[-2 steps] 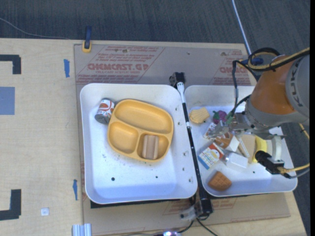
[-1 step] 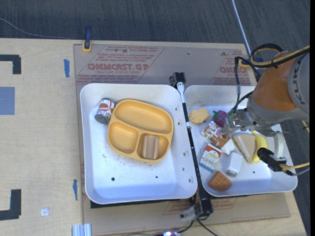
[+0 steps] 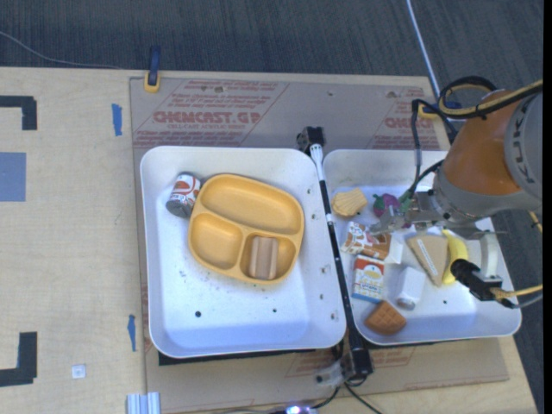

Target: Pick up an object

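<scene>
The arm reaches in from the right, and its gripper (image 3: 410, 217) hangs low over the back middle of the right bin (image 3: 431, 328). Just left of it lie a purple and green grape toy (image 3: 385, 203) and a round tan cracker (image 3: 349, 203). Below it sit a small snack packet (image 3: 366, 242), a carton with an orange picture (image 3: 368, 279), a white bottle (image 3: 409, 288), a tan bread slice (image 3: 427, 255), a yellow banana (image 3: 454, 259) and a brown waffle piece (image 3: 385, 319). The wrist hides what is under the gripper.
The left bin (image 3: 250, 317) holds a yellow divided plate (image 3: 246, 227) with a brown block (image 3: 263, 258) in one compartment, and a small can (image 3: 182, 194) beside it. A black clamp (image 3: 310, 138) and rail run between the bins. Cables hang off the arm's right side.
</scene>
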You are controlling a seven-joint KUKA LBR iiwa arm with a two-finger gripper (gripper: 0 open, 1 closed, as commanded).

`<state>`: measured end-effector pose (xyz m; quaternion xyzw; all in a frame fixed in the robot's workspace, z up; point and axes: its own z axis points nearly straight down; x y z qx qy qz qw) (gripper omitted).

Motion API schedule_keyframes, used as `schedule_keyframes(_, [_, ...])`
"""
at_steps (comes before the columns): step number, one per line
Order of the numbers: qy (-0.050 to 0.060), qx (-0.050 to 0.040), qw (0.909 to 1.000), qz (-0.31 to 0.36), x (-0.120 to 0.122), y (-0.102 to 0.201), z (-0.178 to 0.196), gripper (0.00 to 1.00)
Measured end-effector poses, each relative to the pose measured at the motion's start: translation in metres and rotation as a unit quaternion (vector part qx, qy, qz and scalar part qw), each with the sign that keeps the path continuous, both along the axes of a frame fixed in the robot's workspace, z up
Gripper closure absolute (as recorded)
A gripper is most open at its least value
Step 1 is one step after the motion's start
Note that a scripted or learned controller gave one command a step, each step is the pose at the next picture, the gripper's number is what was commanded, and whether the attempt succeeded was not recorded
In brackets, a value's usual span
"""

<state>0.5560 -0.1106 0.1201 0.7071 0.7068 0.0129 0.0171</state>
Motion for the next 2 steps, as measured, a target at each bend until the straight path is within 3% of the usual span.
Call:
schedule_keyframes(1, [0.013, 0.0024, 0.9999, 0.0, -0.035, 0.002, -0.018, 0.0])
schedule_keyframes(2, [0.009, 0.0002, 1.0, 0.0, -0.07, 0.01, -0.03, 0.0])
